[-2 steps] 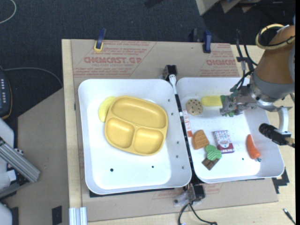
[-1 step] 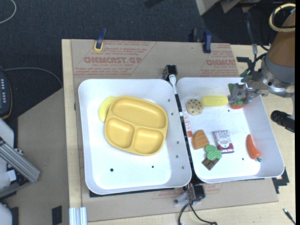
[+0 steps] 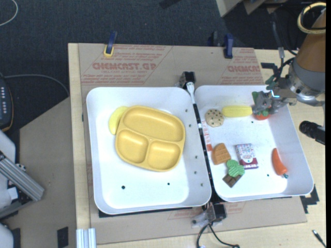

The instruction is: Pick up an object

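The nearest candidate I see for the pick is the corn cob (image 3: 236, 111), lying flat on its side near the back of the right bin (image 3: 295, 182), its long axis running toward the gripper (image 3: 264, 107). The gripper hangs low just beside the cob's right end, over a small red and green thing (image 3: 262, 115) that I cannot identify; the tool covers most of it. Whether the gripper is spread or closed, or has anything in it, I cannot tell from this slant, since the dark metal and the little object blur together.

The rest of the right bin's toys lie loose and mostly apart, which I judge leaves room to come down on each: a round cookie (image 3: 214, 118) just left of the cob, a brown wafer-like piece (image 3: 221, 153), a small printed packet (image 3: 246, 155), a green leafy piece (image 3: 235, 167) overlapping a dark brown block (image 3: 230, 179), and a carrot (image 3: 279, 161) near the right wall.

The left bin (image 3: 103, 185) holds a yellow divided tray (image 3: 150, 137), seemingly upside up, with a yellow shape (image 3: 116, 119) tucked under its left edge; most of that shape is hidden, so I cannot name it.

The arm (image 3: 310, 66) is cut off at the picture's right, so I see little beyond the wrist.
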`<state>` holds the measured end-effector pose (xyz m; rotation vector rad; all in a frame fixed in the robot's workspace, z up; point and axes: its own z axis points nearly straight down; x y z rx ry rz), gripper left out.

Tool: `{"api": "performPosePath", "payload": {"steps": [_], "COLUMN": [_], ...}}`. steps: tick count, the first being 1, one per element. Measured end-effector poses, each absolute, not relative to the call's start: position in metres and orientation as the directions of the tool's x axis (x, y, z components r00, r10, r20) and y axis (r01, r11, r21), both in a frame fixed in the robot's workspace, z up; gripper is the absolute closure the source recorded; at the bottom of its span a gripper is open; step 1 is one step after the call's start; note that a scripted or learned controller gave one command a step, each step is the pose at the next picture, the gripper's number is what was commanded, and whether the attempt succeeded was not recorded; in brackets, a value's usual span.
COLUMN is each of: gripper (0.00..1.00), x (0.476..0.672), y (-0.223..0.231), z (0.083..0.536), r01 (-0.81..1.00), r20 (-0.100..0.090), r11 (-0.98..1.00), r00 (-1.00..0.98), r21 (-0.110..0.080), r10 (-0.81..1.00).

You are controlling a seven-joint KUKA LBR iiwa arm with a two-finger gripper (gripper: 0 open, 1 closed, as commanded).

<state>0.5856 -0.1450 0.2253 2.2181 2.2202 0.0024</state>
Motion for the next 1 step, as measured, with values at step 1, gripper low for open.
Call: {"api": "performPosePath", "payload": {"steps": [1], "gripper": [1.00], "x": [0.5583], "y": [-0.1044], "z": [0.2318], "r01": [1.000], "r20": [0.002], "r11": [0.004], "r00": [-0.004], "r21": [-0.002], "r10": [1.000]}}
